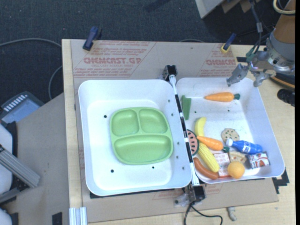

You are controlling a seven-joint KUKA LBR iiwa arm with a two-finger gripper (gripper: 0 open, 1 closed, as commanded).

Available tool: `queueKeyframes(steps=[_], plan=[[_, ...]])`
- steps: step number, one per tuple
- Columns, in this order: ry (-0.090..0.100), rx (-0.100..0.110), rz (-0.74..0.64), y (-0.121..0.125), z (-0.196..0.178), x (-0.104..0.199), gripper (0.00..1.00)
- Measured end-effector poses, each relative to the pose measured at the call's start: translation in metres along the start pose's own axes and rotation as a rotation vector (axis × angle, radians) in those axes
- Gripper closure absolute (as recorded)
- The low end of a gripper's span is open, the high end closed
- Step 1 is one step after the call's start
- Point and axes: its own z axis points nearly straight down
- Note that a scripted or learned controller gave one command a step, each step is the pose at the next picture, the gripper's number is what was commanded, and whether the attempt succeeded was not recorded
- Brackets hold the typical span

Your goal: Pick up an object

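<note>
Hovering gripper (248, 77) at right bin's (268, 125) far rim | fingers spread, holding nothing | carrot (219, 97) just below-left

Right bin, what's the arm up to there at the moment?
The gripper hangs open over the far right corner of the right bin, holding nothing. A carrot lies alone just below it; the other toy food is piled at the near end. The left bin holds a green divided plate. Nothing is picked up yet.
</note>
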Motion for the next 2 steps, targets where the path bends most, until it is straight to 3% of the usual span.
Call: queueKeyframes(steps=[1,2], plan=[[0.001,0.003,0.001,-0.086,0.072,0.033,0.0],[-0.003,-0.006,0.001,-0.125,0.143,0.042,0.0]])
